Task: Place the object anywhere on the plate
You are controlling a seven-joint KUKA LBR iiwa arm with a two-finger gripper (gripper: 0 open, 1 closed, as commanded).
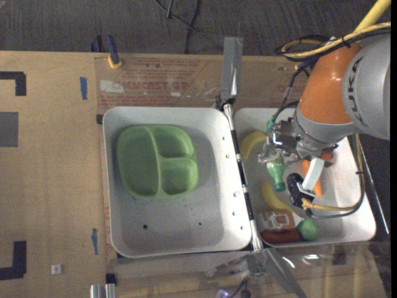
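A green divided plate point(157, 161) lies in the upper left part of the left bin point(211, 222). My gripper point(277, 154) hangs over the right bin point(363, 225), under the grey and orange wrist. Just below it lies a small green bottle point(275, 174), and I cannot tell whether the gripper touches it. Around the bottle are a yellow banana-shaped piece point(251, 144), a second yellow piece point(271, 195) and an orange carrot-like piece point(317, 187). The wrist hides the upper middle of the right bin.
At the front of the right bin lie a green ball point(308, 229), a red sausage-shaped piece point(280, 236) and a small orange and white packet point(278, 218). A metal divider point(240, 179) separates the bins. A black cable point(335, 208) loops from the wrist.
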